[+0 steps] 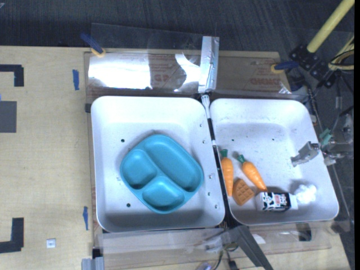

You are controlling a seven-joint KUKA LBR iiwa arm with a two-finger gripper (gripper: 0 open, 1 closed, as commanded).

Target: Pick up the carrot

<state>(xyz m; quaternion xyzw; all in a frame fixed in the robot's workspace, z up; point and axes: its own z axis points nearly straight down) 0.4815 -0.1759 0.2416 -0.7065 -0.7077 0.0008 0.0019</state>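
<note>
Carrot (pixel 253 174): lies slantwise in the right bin (pixel 264 114), toward its front edge. Sits between a second carrot (pixel 226 175) by the left wall and a cow-print carton (pixel 275 201), just beside a brown waffle (pixel 242 191). Hand (pixel 304 153): hovers near the right edge, apart from all; released or clenched, cannot tell.

We get bright, even light; glare flares on the foil (pixel 146 72) behind the bins (pixel 112 117), soft shadows inside them, slight blur overall.
</note>
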